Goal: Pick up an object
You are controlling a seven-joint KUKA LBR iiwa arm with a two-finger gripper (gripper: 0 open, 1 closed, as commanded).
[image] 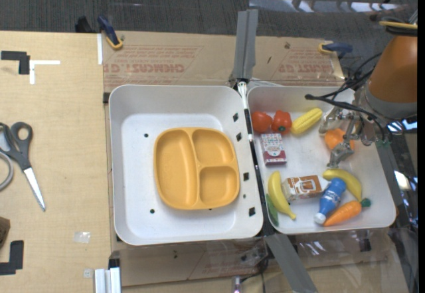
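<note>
The right bin (380, 172) holds several toy foods. Along its far side lie two red peppers (271, 121) and a yellow corn cob (306, 121). A small red-and-white carton (273, 149) sits below them. Near the front are a banana (277, 195), a brown box (304, 187), a blue bottle (331, 200), a carrot (342, 213) and a second banana (346, 181). My gripper (343, 137) hangs low over the bin's right part, right against a small orange object (333, 139). I cannot make out whether that object is held.
The left bin (126, 172) carries a yellow divided plate (196, 168). Scissors (25, 159) lie on the wooden bench at far left. Blue clamps (109, 31) grip the cardboard behind the bins. Cables run by the arm at right.
</note>
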